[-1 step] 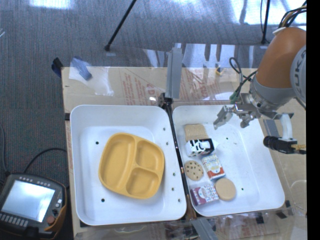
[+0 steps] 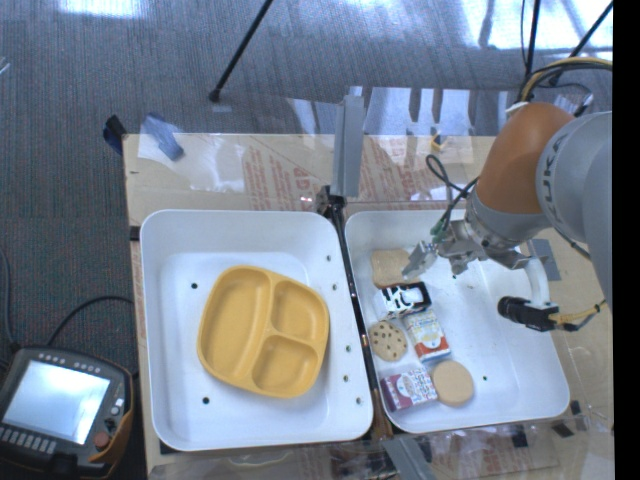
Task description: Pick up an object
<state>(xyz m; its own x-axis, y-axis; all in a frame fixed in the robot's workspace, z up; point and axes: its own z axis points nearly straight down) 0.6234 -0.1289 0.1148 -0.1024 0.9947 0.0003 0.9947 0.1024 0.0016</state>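
The gripper (image 2: 418, 260) hangs over the toast slice (image 2: 390, 265) (light, stiff, likely slick plastic, best pinched across its edges), though whether its claw is released or clenched cannot be told.

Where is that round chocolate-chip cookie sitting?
The cookie lies in the right bin, near its left wall, just below the black-and-white item and left of the small carton.

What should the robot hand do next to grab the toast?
Probably a small move down and toward the left bin. The gripper hangs at the right edge of the toast slice in the right bin, with nothing seen between its fingers. The black-and-white item lies close below the toast, so it should come straight down.
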